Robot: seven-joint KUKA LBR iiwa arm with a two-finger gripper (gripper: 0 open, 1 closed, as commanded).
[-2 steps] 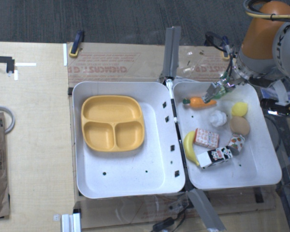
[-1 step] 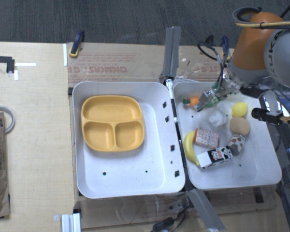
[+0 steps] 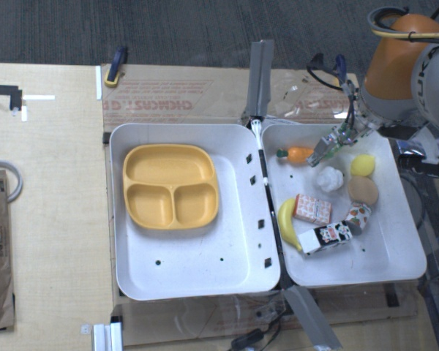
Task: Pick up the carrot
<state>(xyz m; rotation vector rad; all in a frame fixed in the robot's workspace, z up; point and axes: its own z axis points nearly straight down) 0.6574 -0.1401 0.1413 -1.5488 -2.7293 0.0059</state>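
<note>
We see the gripper (image 3: 323,152) just beside the carrot (image 3: 300,154) near the right bin's (image 3: 410,258) far edge; finger state we cannot tell

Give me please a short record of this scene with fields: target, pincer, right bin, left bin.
target: carrot, lying near the far left corner of the right bin
pincer: pincer beside the carrot, on its right; no object seen between its fingers
right bin: banana, yellow lemon, brown egg, small cartons
left bin: yellow divided plate in the left bin
</note>
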